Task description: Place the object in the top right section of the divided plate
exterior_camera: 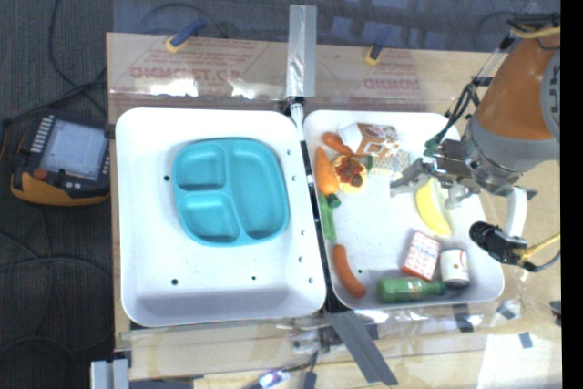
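Over the right white bin [493, 282], the grey two-finger gripper [428, 178] hovers beside a yellow plastic banana [432, 209], grip state untellable; picking seems underway, then carrying to the turquoise divided plate [229, 189].

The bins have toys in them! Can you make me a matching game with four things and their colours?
Things:
1. plate
2. banana
3. bottle
4. carrot

Colours:
A. green
B. orange
C. blue
D. yellow

Right pairs: 1-C, 2-D, 3-A, 4-B. The plate sits in the left bin; the banana, bottle and carrot lie in the right bin.
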Controlling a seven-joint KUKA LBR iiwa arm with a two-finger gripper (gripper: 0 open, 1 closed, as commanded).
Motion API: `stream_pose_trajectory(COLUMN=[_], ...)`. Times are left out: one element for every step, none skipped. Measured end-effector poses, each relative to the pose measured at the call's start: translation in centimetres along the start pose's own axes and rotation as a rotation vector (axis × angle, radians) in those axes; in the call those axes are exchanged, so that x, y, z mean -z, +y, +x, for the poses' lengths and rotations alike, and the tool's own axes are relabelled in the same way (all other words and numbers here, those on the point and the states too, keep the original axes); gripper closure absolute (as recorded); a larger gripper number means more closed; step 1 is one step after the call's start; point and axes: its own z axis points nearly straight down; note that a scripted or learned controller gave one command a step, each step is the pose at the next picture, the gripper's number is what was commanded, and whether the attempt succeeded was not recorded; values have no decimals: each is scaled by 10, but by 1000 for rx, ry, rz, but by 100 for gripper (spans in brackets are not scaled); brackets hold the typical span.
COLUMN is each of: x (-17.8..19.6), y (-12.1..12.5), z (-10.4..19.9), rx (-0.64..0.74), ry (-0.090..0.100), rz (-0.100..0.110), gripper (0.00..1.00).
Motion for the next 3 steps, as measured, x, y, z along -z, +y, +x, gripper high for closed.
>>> stream_pose_trajectory(x=[-7, 43, -51], y=[56, 29, -35], z=[-34, -46, -24], rx=[-54, -200, 17], ry=[-2, -2, 1], rz=[0, 0, 2], gripper=[0, 0, 0])
